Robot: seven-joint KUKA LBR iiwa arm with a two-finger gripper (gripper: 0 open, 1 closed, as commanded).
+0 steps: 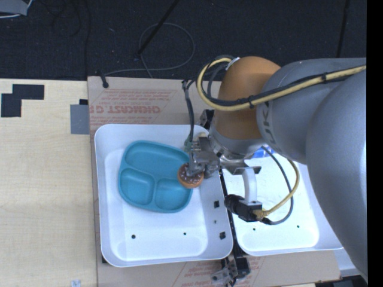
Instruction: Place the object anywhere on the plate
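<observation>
pincer (193, 171) grips brown round object (190, 179) at blue plate (152, 177) right rim | cardboard lettering unreadable

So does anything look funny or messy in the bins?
Nothing looks spilled or broken. The blue plate lies flat in the left bin, a bit crooked to the bin's walls. A small brown object sits at the plate's right rim, right under the gripper.
</observation>
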